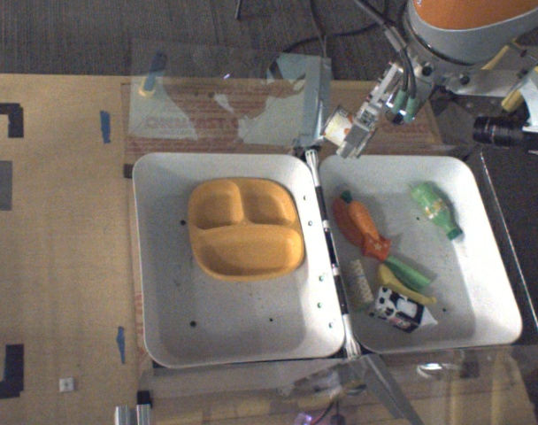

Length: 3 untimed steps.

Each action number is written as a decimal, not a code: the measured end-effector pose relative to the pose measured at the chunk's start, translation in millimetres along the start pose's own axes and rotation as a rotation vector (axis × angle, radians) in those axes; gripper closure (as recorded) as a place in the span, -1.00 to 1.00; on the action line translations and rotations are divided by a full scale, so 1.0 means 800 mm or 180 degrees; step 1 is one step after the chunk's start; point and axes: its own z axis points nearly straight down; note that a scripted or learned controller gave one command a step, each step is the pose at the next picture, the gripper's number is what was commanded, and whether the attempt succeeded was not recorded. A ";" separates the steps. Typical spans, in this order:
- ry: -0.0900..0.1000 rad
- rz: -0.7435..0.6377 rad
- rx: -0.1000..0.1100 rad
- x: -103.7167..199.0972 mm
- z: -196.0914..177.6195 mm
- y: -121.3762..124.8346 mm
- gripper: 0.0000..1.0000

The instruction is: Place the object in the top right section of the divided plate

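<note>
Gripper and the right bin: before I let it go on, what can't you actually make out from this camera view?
- Gripper, camera view: small and blurred above the bins' far edge; finger state unreadable, and whether the pale thing at its tip is held or part of the tool.
- Arm: cut off by the top edge.
- Small carton in the right bin: print too small to read.
- Yellow piece: partly under the green piece.

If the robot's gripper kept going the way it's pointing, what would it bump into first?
Probably the top edge of the right bin, near the metal divider. The gripper points down and left, with a small white-and-yellow thing at its tip. Depth is hard to judge.
</note>
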 end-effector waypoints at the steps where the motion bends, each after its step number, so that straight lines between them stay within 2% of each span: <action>1: 0.0008 -0.1386 0.0003 0.018 0.120 -0.128 1.00; 2: 0.0011 -0.2075 0.0000 0.050 0.280 -0.139 1.00; 3: 0.0001 -0.2342 -0.0007 0.076 0.259 -0.041 1.00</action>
